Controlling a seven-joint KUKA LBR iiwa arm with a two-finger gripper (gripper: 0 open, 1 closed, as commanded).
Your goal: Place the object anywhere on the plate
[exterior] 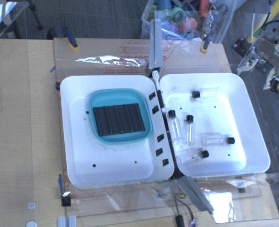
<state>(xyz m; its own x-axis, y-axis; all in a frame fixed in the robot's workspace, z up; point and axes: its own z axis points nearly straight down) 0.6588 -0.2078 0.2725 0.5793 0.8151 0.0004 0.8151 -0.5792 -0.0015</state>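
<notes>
Vials [190, 126] lie scattered in the right bin [253, 126] as stock — the teal plate [98, 103] waits in the left bin [73, 141]; gripper state cannot be told.

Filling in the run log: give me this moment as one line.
plate: teal, left bin, dark ridged insert | vials: five clear, black-capped, right bin | on plate: no vial yet

Arm [266, 53] pale grey, blurry, yellow cable [270, 11] alongside
</notes>
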